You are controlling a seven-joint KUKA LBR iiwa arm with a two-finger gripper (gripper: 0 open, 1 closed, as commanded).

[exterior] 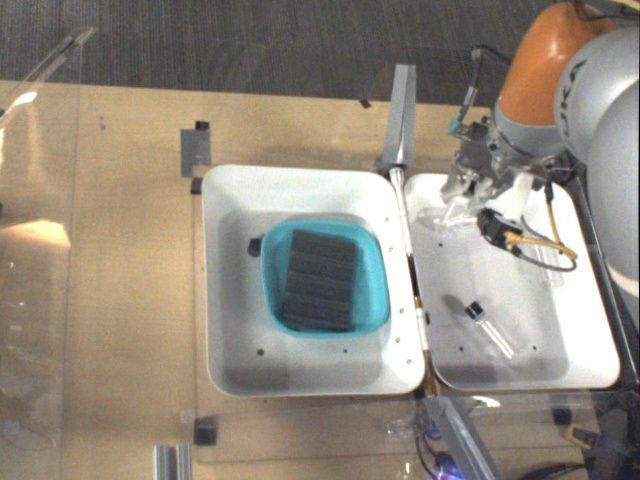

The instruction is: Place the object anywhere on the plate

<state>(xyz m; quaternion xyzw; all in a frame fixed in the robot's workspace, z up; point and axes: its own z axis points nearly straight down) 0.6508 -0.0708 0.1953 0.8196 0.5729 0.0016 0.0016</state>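
Holding one teal plate (372, 268), one dark block (320, 280), left bin (225, 268).

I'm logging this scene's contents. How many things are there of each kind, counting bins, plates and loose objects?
White bins: 2, left and right
Teal plates: 1
Dark ridged blocks on the plate: 1
Small clear tubes with a dark cap: 1
Total: 5

A turquoise plate (372, 268) sits in the left white bin (225, 298), carrying a dark ribbed block (320, 280). In the right white bin (560, 348) lies a small clear vial with a black cap (487, 326). The tool (455, 206) hovers over that bin's far left corner, apart from the vial.
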